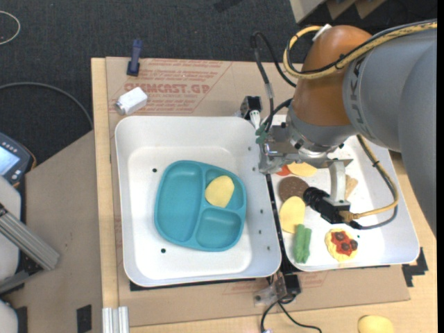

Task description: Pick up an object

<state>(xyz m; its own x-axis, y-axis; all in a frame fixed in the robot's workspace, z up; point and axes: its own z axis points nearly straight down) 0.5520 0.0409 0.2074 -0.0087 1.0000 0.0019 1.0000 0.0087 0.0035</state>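
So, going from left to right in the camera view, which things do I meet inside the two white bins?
Teal divided tray → yellow piece on it → pale yellow slice → green piece → small pizza toy.

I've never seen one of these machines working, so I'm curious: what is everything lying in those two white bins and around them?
Bins: two, white, side by side on the bench.
Divided tray: one, teal, left bin.
Yellow piece: one, in the tray's upper right compartment.
Brown disc: one, right bin.
Yellow slice: one, right bin, below the disc.
Green piece: one, right bin, near edge.
Pizza-like toy: one, yellow with red, right bin.
White block: one, on cardboard behind the left bin.
Arm: one, grey with orange band, over the right bin.
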